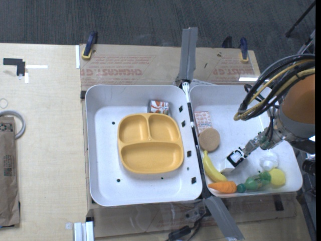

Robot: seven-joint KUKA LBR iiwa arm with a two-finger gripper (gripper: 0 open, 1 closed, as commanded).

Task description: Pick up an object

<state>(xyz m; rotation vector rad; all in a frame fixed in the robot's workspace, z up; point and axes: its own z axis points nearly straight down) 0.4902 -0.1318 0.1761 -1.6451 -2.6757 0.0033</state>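
Note:
My gripper (234, 159) hangs low over the middle of the right bin (288, 134), its dark tip pointing down and left. Just below and left of it lies a yellow banana (212, 167). An orange carrot (222, 187) rests at the bin's front edge, with a green vegetable (255, 183) and a yellow lemon (277, 177) to its right. A white object (269, 161) sits to the right of the gripper. A brown round bun (209, 139) and a small printed packet (202, 119) lie toward the bin's left wall. Nothing shows between the fingers.
The left bin (100, 149) holds a yellow divided plate (150, 143) and a small carton (159, 106) behind it. A grey divider (188, 54) runs between the bins. Cables (271, 87) loop above the right bin. A brown bag (9, 164) lies at the far left.

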